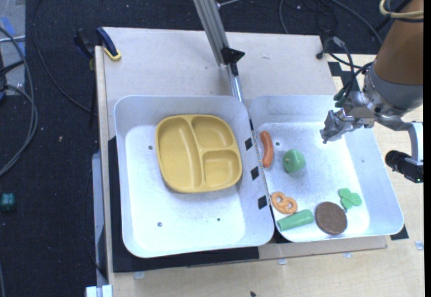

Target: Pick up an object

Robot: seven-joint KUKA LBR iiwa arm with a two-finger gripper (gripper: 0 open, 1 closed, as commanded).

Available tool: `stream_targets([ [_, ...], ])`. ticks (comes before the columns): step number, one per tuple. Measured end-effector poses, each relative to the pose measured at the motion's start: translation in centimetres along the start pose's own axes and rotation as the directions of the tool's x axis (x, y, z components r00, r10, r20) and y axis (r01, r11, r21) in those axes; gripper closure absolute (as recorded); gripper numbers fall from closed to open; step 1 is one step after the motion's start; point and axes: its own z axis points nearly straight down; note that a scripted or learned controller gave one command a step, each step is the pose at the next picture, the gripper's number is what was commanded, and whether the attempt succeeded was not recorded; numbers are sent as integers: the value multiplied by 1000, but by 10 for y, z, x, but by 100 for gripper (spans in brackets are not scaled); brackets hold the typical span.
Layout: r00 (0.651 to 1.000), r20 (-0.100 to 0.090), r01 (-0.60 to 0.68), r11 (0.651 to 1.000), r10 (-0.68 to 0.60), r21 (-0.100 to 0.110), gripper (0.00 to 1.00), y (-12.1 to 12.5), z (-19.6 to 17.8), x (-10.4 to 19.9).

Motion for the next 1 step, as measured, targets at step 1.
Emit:
stream_targets([
  [1,1000,-1,1,1000,-1,2,100,-1,-2,55],
])
